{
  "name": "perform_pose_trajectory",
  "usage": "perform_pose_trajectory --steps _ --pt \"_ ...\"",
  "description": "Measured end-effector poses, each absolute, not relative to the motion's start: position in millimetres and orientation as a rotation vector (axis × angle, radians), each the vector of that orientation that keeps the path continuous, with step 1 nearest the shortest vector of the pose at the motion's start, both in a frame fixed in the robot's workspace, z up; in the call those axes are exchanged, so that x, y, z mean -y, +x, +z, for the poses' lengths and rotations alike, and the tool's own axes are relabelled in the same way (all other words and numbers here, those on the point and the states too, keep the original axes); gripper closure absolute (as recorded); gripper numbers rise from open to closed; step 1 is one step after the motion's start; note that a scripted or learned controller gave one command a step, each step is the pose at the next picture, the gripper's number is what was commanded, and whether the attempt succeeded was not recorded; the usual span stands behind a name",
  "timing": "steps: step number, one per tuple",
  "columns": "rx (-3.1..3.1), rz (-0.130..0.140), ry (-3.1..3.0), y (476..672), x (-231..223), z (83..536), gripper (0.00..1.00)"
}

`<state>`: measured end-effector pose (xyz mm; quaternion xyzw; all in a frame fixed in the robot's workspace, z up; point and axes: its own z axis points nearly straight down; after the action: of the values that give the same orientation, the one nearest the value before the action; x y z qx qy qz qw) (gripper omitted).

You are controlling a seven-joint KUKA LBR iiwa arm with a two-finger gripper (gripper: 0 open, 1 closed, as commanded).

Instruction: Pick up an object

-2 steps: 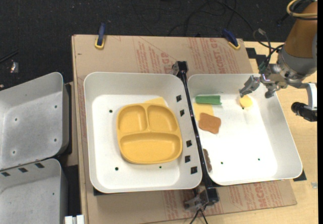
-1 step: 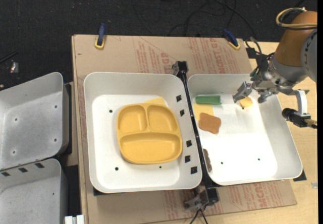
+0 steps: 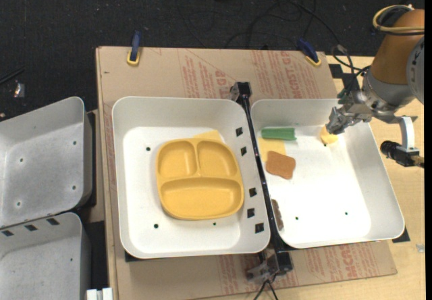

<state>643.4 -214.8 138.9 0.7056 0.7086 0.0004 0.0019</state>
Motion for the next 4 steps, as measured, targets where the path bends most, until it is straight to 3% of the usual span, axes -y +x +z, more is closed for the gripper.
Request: perform_pose_trajectory --steps 1,2,4 --pt "-2.22 0.005 2.213 655.2 212.8 193.4 1.0" --pt "-2.222 0.002 2.216 656.0 212.8 204.5 1.0" --pt "-2.23 -0.001 2.217 606.7 118.5 193.6 1.0"
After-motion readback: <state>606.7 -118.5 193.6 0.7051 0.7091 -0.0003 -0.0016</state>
